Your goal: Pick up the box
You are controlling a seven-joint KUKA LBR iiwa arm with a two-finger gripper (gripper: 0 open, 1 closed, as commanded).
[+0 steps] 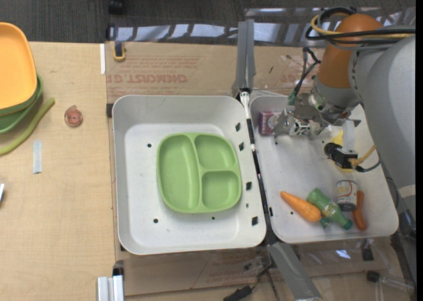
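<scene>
**Box not yet lifted, gripper low at the far corner**

Nearest us in the right bin (291,227) lie a carrot (301,206), a green bottle (328,209) and a small can (345,192). Farther back, our gripper (297,124) hangs low over the floor; we cannot tell its opening. Just beyond, the box (268,122), small and purple, rests by the far-left wall, apparently not gripped, so grasp and lift remain. Its long axis seems to run across the bin, though it is too small to be sure.
</scene>
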